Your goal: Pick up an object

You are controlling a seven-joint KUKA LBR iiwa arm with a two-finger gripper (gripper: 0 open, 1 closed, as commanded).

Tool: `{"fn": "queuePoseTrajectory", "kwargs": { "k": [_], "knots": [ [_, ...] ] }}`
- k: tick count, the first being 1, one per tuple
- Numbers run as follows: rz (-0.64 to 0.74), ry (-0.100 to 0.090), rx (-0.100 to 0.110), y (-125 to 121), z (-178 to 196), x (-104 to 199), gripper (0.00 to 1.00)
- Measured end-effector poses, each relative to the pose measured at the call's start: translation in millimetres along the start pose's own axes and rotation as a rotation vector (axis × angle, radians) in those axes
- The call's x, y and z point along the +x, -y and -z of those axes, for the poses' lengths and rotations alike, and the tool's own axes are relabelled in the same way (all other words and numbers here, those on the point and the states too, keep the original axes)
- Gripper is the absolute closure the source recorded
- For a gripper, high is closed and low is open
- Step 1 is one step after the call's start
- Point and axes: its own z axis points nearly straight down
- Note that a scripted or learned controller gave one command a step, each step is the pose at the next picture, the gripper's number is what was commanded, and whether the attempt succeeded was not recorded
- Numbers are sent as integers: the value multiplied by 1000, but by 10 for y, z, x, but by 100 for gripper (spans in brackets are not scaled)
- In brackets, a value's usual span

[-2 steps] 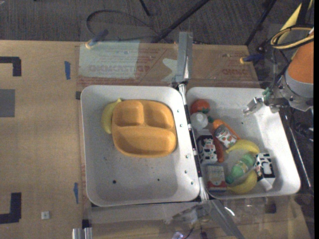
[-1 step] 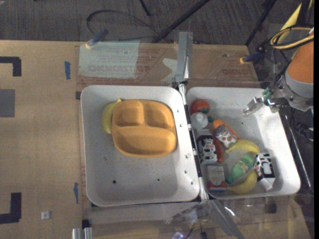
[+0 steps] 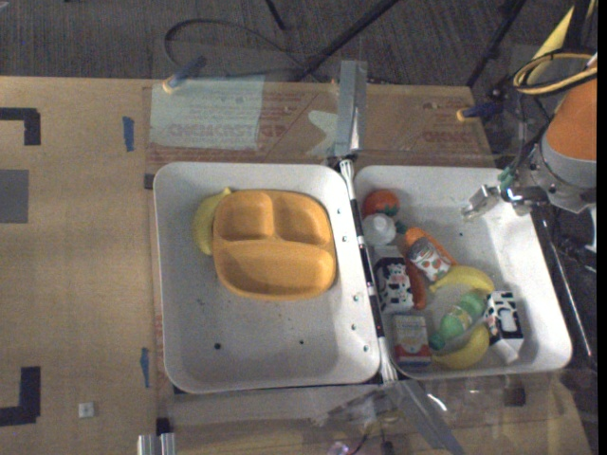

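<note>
The end effector (image 3: 486, 200) hangs over the upper right part of the right bin (image 3: 531, 273), near its back rim. Whether it is spread or pressed together cannot be told at this size; nothing is visible between its tips.

Candidate objects lie clustered along the right bin's left and lower side: a red ball (image 3: 381, 203), a white bottle (image 3: 379, 227), an orange-labelled bottle (image 3: 429, 257), a banana (image 3: 465, 281) and small cartons (image 3: 395, 284).

Risk: the objects touch and overlap. A descent into the cluster is likely to strike a neighbour, push the target aside, or close on a rounded surface that slips free.
</note>
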Motion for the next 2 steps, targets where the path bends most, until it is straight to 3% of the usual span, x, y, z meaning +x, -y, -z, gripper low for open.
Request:
{"fn": "queuePoseTrajectory", "kwargs": {
  "k": [2],
  "knots": [
    [-22,1,-4,-10,-3,5,0]
  ]
}}
